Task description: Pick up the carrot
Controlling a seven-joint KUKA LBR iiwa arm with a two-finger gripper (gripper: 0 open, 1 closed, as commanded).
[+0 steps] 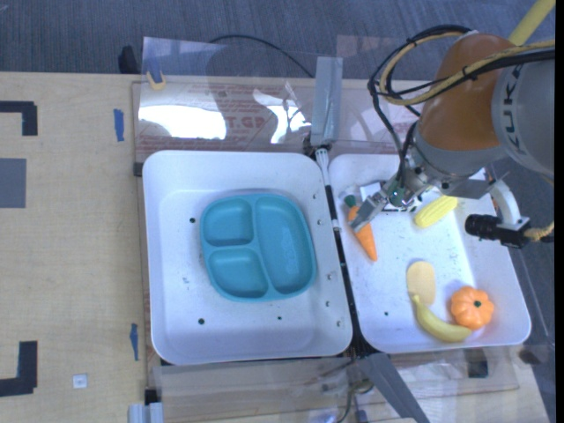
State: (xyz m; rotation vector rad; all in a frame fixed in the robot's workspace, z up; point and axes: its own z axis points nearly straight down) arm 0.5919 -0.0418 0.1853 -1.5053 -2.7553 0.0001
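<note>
Left bin [167,263]: a blue divided plate [258,245] sits near its middle, three compartments, nothing in them that you can make out. No part in this job.

Right bin [511,324]: the carrot [364,237] lies close to the bin's left wall, in the upper half, orange body pointing down toward the near edge, green top up by the far-left corner. The gripper [372,210] hangs right over the carrot's thick upper end. One metal finger [366,213] reaches down toward the top of the orange body; whether the fingers stand apart or together you cannot tell from this angle, and nothing shows the carrot pinched between them.

Further right: a yellow corn cob [435,211] just beside the wrist, near the bin's far edge. Toward the near-right corner, a banana [429,305] with a small orange pumpkin [471,307] touching its lower end. Both well apart from the carrot.

Judgement: you are at the approach-and-close step. Straddle the carrot across its width at the thick end, not along its length. Mind the left wall; a finger caught on it would likely spoil the close. Lift straight up and confirm the carrot rises.
</note>
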